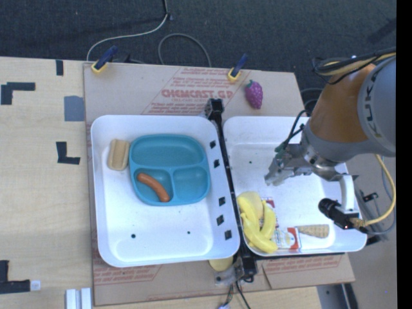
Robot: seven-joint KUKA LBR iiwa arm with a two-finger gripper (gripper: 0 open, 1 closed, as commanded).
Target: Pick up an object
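Robot hand hovers over the right bin, grip unclear, nothing visibly held. Bananas lie near, at the bin's front-left. Reaching step; next, descend onto them.

End effector above right bin

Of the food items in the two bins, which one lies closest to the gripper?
The yellow bananas in the right bin, just below-left of the gripper. The cone lies farther off; sausage and bread sit in the left bin.
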